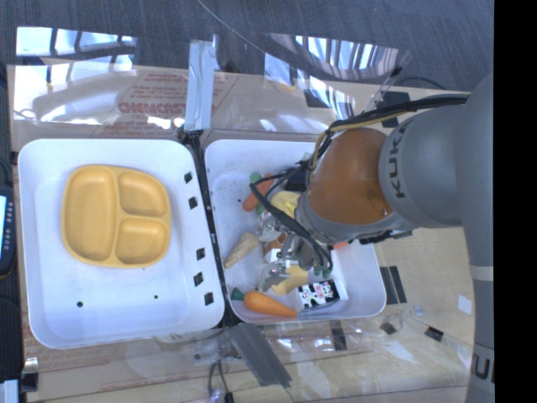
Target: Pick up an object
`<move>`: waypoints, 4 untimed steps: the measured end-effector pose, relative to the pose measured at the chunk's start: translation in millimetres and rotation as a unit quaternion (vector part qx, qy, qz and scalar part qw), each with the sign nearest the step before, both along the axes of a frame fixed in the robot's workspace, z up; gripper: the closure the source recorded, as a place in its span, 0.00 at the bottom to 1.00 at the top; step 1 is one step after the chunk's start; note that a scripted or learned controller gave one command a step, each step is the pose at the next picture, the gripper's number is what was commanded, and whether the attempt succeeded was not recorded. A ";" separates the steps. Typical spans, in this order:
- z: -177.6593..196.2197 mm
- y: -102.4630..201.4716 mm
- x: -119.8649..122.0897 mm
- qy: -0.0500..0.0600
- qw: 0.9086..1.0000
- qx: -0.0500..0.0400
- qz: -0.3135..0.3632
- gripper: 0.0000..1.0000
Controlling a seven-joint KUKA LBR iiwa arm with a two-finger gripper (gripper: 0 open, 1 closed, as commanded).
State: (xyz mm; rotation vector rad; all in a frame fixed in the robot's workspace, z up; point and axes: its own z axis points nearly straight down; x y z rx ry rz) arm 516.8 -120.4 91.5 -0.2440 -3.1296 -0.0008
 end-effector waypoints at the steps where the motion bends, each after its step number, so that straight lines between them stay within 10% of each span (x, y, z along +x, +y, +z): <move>1: 0.8 30.4 46.5 -0.002 1.000 0.000 -0.009 0.00; 2: 10.9 31.2 47.1 -0.002 1.000 0.000 -0.006 1.00; 3: 104.3 30.3 83.7 -0.005 0.999 -0.001 -0.043 1.00; 4: 100.2 67.6 -1.5 0.000 0.993 0.000 -0.117 1.00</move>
